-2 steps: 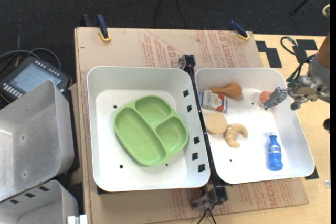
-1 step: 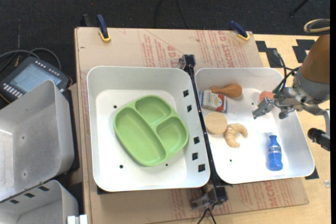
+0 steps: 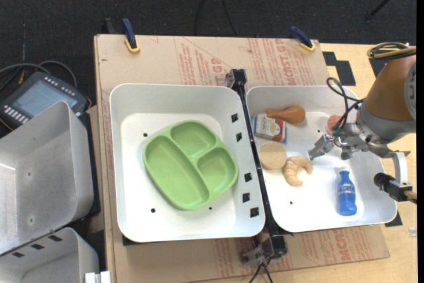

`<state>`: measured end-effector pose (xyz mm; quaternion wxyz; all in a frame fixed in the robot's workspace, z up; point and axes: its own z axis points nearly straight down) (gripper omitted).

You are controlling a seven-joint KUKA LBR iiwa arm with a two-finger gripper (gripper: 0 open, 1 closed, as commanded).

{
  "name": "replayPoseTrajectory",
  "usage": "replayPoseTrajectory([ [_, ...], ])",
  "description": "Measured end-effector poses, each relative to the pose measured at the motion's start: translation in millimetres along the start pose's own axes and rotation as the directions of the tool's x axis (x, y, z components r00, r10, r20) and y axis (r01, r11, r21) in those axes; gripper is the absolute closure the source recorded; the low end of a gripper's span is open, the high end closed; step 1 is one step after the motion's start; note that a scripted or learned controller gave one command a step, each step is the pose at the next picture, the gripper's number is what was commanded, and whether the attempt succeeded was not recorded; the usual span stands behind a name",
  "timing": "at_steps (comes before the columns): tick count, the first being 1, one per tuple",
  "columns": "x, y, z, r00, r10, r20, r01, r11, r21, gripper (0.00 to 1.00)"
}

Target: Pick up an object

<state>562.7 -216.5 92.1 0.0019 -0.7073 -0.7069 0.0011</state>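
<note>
The jaws (image 3: 326, 146) hang low over the right-hand bin (image 3: 371, 209), reaching in from the right on the grey arm with its orange band (image 3: 391, 93). Their fingers stand spread apart with nothing between them, one dark fingertip (image 3: 317, 150) pointing toward the middle of the bin.

Just left of the jaws and a little nearer the camera lies a croissant (image 3: 296, 169), apart from the fingertip. Touching the croissant's left end is a round tan bun (image 3: 272, 156). Farther left and beyond, a small carton with a blue and red label (image 3: 271, 128) lies flat, and just behind it a chicken drumstick (image 3: 288, 114) rests on the bin floor. A small red thing (image 3: 334, 121) peeks out just behind the jaws, partly hidden by the wrist, too covered to name. A blue bottle (image 3: 346, 193) lies toward the camera from the jaws, well apart from them.

Well to the left of the jaws, across the black divider (image 3: 250, 142), the left-hand bin (image 3: 126, 109) holds a green divided plate (image 3: 191, 164). Both bins sit on the bench (image 3: 185, 53).
</note>
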Motion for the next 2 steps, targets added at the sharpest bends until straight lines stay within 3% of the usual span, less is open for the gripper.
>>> replayPoseTrajectory([
  [1, -0.4, 1.7, -14.0, 1.000, -0.001, 0.002, 0.001, 1.000, -0.006, 1.00],
  [2, -3.0, 9.2, -59.3, 1.000, -0.003, 0.004, 0.003, 1.000, -0.010, 1.00],
])
